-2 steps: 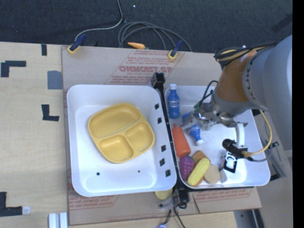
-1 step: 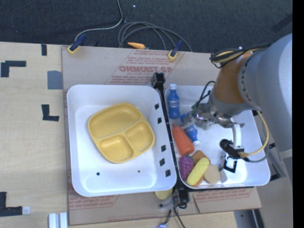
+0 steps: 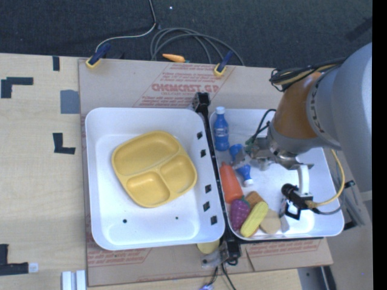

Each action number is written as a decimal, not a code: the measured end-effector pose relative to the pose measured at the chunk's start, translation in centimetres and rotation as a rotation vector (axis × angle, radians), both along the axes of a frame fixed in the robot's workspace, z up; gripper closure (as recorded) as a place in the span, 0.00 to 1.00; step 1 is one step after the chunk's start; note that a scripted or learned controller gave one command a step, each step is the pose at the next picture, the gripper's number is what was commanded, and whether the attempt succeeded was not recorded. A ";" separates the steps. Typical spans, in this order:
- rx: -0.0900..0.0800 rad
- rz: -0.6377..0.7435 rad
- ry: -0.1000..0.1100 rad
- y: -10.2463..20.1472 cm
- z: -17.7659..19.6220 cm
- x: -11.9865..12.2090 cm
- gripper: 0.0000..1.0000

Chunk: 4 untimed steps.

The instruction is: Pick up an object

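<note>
The right bin (image 3: 320, 222) holds several toy foods along its left side. A blue water bottle (image 3: 221, 128) lies at the top, with an orange carrot (image 3: 230, 183) below it. Lower still are purple grapes (image 3: 239, 211), a yellow corn cob (image 3: 254, 218) and a tan piece (image 3: 271, 225). A small blue object (image 3: 245, 174) sits just right of the carrot. My gripper (image 3: 249, 153) hangs low over the bin, just above that small blue object and right of the bottle. The wrist hides its tip.
The left bin (image 3: 103, 222) holds a yellow divided plate (image 3: 154, 168). A black divider (image 3: 208, 162) separates the two bins. A black cable fitting (image 3: 293, 202) hangs from the arm over the right bin's lower part. Cables and clamps lie beyond the bins' far edge.
</note>
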<state>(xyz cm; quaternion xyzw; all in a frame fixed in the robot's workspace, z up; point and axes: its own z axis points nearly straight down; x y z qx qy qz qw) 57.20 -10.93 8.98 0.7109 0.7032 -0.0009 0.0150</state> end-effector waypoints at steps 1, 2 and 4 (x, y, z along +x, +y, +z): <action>-0.001 0.001 0.004 0.1 0.0 0.7 0.00; -0.002 -0.001 0.003 0.1 0.0 0.1 0.00; 0.026 0.022 0.013 11.1 10.0 0.1 1.00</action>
